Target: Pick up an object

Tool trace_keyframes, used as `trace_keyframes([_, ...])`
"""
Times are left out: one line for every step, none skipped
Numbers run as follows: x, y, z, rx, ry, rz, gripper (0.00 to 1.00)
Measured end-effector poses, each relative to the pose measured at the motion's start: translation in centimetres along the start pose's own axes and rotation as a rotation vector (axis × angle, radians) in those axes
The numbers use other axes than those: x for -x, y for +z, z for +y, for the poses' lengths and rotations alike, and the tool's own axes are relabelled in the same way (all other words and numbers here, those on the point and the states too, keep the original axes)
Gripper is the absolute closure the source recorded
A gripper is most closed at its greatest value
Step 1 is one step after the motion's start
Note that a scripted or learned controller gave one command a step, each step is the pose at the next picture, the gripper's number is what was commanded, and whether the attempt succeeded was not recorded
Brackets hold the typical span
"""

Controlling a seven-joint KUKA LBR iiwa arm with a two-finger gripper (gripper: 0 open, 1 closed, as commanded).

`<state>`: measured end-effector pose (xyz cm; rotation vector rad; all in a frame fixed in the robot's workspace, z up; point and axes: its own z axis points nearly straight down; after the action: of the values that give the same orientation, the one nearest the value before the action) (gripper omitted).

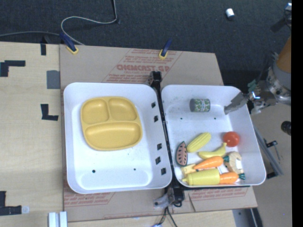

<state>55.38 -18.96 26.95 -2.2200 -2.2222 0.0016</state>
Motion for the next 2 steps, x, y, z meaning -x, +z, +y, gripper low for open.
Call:
trace_keyframes([-1.8,16.1,4.2,-0.003,0.0,0.002,0.0])
trace_keyframes([-3.1,18.4,9.7,-0.008,-0.004,0.005,0.0])
